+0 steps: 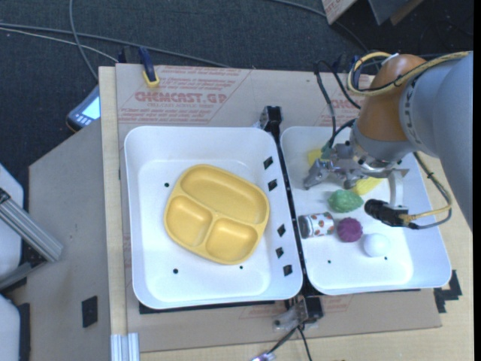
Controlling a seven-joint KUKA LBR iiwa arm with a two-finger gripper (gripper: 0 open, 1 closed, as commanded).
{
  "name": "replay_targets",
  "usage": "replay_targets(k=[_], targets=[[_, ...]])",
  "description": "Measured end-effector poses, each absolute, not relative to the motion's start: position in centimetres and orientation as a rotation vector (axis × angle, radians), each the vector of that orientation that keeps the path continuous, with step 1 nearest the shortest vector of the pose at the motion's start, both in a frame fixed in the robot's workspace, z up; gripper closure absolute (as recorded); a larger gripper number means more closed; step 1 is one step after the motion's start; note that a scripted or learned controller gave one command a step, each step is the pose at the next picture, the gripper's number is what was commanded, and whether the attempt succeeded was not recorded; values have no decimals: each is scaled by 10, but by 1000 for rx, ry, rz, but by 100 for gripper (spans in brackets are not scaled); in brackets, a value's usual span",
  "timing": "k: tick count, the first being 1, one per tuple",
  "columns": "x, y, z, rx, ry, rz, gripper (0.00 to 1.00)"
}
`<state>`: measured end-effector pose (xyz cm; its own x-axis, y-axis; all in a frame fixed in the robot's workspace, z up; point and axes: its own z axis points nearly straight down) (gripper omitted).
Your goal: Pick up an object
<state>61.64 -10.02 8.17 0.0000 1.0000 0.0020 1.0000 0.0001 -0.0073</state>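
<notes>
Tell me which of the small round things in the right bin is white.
The white ball, nearest the bin's front edge. The purple ball beside it and the green lump above are coloured.

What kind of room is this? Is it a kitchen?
Probably not a kitchen; it looks like a robot lab or workshop. A grey arm with its end effector hangs over a white bin of small toys, a yellow divided plate lies in the other bin, and loose cables run across the dark floor.
</notes>
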Motion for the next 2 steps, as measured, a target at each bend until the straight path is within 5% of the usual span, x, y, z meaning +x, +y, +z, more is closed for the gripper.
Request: replay_targets(k=[1, 2], targets=[[619, -100, 96, -2221, -2220, -1, 100], [628, -102, 144, -2223, -2226, -6, 100]])
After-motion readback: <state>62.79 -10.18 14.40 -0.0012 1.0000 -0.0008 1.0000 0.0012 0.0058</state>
